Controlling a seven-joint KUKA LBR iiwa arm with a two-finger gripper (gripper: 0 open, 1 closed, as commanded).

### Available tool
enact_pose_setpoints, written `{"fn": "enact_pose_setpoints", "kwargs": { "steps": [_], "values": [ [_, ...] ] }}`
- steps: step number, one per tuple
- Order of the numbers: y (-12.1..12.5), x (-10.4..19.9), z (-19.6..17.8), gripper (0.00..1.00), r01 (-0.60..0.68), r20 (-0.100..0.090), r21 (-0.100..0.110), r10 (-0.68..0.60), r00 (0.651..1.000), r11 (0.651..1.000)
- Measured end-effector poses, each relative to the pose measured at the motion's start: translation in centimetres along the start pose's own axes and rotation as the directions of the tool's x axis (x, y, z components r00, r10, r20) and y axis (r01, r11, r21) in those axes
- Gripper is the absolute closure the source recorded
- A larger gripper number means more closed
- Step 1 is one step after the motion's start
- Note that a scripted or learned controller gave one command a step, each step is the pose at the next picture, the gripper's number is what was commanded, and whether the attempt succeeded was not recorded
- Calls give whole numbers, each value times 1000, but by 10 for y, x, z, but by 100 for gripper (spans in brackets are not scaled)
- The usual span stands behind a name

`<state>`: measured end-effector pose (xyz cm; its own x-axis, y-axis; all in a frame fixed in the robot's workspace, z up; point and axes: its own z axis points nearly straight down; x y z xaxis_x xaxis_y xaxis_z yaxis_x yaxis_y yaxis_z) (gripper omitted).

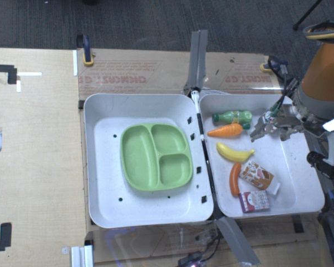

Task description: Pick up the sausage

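Note:
The sausage (234, 179) is a short orange-red link lying upright in the right bin (300, 199), just below the banana (234, 152) and left of a snack packet (256, 175). My gripper (260, 130) hovers over the upper right part of that bin, above and to the right of the sausage, with its dark fingers pointing left toward the carrot (225, 130). Nothing shows between the fingers, and the sausage lies apart from them.
A green bottle (232, 117) lies at the right bin's top. A small red carton (255, 201) sits near its front edge. The left bin (100, 166) holds a green divided plate (156, 156). The arm (320, 82) enters from the right.

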<state>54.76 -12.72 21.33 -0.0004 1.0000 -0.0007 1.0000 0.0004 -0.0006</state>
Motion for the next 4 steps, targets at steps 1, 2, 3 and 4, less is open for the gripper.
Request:
{"fn": "enact_pose_setpoints", "kwargs": {
  "steps": [1,2,3,4],
  "values": [
    [-70,72,21,0,19,-1,1,-19,1000,1000],
    [-67,32,101,0,-10,1,-12,10,1000,1000],
    [-64,31,110,0,-48,4,-22,48,999,999],
    [-64,30,110,0,-29,4,-22,29,1000,999]
  ]
}}
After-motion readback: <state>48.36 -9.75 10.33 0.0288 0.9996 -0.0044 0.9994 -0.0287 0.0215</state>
